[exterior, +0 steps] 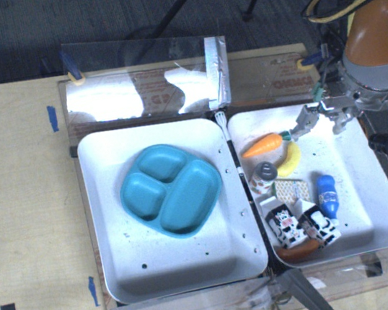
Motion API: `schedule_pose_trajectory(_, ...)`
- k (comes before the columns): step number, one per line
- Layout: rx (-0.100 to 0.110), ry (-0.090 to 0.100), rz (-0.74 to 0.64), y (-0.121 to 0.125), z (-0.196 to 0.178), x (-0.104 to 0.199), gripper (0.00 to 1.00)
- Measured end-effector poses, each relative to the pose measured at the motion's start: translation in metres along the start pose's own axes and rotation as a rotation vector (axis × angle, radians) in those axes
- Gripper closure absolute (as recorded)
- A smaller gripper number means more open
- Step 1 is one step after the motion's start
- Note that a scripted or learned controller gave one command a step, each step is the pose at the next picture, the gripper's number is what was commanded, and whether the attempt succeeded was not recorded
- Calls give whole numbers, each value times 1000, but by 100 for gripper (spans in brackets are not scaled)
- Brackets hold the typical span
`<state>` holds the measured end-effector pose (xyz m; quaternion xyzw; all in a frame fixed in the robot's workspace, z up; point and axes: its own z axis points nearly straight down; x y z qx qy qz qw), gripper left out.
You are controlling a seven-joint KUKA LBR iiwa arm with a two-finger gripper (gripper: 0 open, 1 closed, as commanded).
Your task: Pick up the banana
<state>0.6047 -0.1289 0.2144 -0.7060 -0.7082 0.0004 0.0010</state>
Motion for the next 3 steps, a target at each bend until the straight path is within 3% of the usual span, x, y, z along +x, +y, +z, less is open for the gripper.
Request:
schedule_pose_trajectory(1,-4,-2,-31,23,118,-19,0)
schedule_pose_trajectory(2,-6,-2,-30,24,108,-20,100)
schedule_pose_trajectory(3,-1,-1,80,32,30,22,100)
